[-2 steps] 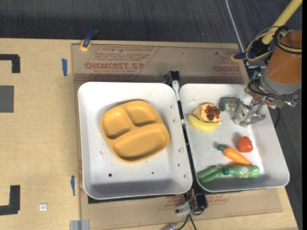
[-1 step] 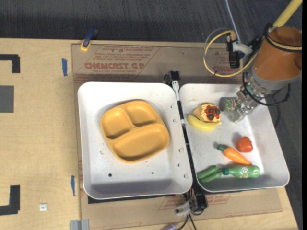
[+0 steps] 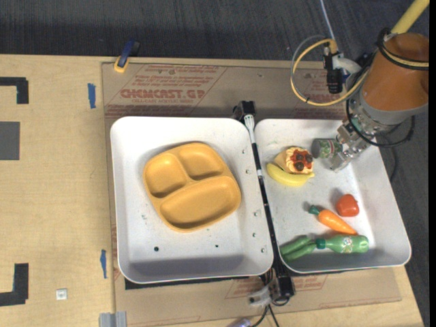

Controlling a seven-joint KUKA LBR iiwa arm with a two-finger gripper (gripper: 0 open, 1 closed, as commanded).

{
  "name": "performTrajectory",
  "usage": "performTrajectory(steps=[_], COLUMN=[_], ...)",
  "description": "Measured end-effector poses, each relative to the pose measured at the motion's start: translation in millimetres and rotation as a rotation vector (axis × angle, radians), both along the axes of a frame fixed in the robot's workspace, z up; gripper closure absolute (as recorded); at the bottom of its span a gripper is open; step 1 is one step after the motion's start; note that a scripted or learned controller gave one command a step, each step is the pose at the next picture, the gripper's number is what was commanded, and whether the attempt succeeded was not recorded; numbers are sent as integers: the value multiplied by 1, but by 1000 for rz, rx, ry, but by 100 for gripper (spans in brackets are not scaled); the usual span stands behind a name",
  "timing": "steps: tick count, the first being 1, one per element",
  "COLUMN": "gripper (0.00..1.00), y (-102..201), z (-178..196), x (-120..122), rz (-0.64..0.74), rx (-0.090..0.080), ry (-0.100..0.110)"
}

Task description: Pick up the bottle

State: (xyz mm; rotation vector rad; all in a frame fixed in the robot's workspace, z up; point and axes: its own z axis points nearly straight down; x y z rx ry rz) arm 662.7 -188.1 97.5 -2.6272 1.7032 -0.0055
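Gripper (image 3: 335, 152): I see it low in the right bin's (image 3: 381, 182) far corner; I can't tell its grip.
Bottle (image 3: 344, 244): green, lying flat by the near wall, well apart from it.

Arm: one, grey, entered from the right of the view at the upper corner. Orange band (image 3: 398, 73): seen broad and rounded above the wrist, foreshortened by the downward angle. Wrist (image 3: 373, 116): grey, pointed down and slightly leftward. Hand (image 3: 338, 152): metallic, held low at the end of the wrist, angled toward the left. Finger spacing: not resolved at this size and angle.
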Motion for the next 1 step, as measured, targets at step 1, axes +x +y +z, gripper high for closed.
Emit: performTrajectory(steps=[1], gripper=[100], y=[1], z=[11], x=[1], rz=[-5], rx=[4], ry=[-4])
